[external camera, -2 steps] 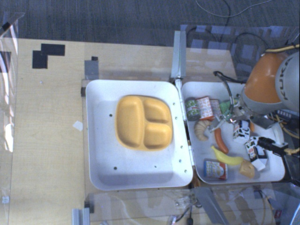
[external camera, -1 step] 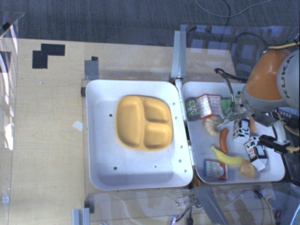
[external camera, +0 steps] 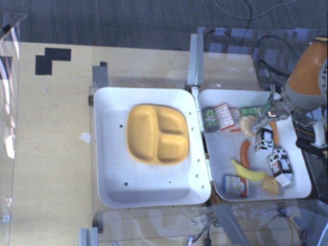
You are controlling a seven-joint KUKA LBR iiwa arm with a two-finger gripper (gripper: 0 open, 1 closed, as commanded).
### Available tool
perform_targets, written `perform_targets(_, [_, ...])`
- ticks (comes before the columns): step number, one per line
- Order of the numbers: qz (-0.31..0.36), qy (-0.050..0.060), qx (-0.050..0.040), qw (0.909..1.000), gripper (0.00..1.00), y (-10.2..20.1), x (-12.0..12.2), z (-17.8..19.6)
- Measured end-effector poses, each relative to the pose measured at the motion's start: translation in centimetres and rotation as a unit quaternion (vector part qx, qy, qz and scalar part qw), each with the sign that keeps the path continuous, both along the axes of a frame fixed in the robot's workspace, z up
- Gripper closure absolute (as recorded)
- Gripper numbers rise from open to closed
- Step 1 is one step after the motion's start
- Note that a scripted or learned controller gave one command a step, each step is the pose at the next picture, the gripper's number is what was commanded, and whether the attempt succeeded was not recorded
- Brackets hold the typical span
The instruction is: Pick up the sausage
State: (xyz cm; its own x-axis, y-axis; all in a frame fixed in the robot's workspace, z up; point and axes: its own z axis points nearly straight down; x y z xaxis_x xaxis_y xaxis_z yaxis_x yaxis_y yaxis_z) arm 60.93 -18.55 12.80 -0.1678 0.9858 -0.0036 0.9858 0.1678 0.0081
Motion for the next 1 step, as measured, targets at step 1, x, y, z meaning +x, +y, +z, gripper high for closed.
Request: perform_targets(1, [0.0,0.0,0.0,1.0,0.0,0.01,0.01,0.02])
